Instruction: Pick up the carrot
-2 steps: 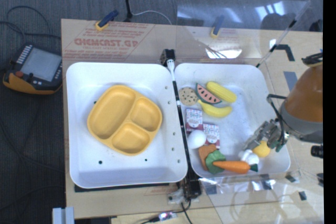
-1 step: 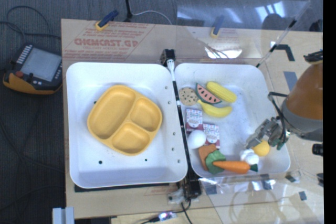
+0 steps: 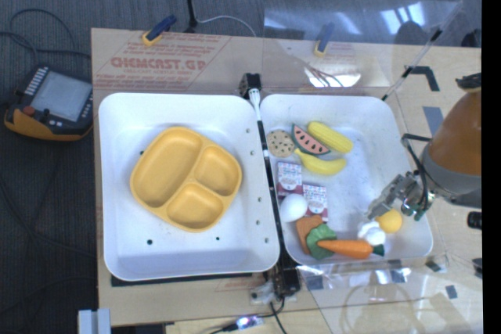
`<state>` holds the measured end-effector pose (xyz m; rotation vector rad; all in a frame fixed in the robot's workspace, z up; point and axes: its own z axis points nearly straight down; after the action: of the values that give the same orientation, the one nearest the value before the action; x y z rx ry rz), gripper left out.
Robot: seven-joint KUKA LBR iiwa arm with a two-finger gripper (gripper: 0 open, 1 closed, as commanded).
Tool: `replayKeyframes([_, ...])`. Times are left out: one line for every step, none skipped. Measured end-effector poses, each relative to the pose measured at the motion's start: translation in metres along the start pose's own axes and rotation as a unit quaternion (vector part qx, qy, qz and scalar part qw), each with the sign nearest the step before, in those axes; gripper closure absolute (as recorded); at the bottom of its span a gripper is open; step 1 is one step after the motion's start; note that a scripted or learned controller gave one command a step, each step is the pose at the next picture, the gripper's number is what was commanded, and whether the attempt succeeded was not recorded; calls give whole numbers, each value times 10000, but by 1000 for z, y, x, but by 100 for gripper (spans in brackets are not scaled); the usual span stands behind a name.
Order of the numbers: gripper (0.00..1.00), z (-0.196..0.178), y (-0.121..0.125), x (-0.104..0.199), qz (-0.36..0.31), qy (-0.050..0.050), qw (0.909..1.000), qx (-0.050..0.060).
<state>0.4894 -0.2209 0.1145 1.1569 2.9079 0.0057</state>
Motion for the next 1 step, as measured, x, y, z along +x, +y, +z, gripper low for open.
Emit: replayKeyframes([100,-9,2,-1,5,-15,10000,-17])
